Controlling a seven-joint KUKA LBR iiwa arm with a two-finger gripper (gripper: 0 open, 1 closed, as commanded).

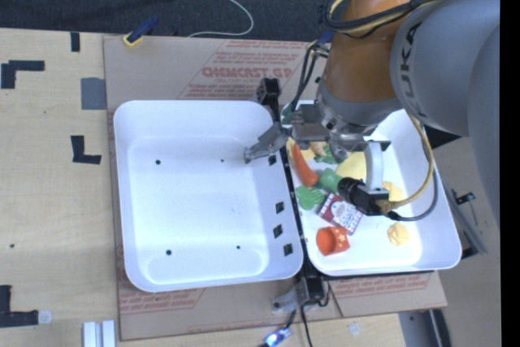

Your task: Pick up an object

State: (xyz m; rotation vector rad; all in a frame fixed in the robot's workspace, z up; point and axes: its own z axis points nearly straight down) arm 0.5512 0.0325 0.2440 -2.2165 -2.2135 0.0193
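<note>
My gripper [272, 144] hangs over the inner edge of the left bin [195, 191], right by the divide between the two bins. My fingers [262, 149] are spread open, and I see nothing between them. The things to pick lie in the right bin [431, 248], just beside and below my fingers: an orange carrot [304, 166], a green toy piece [309, 195], a red-and-white packet [341, 214], an orange cup [331, 240] and a small yellow piece [398, 234] further off.
</note>
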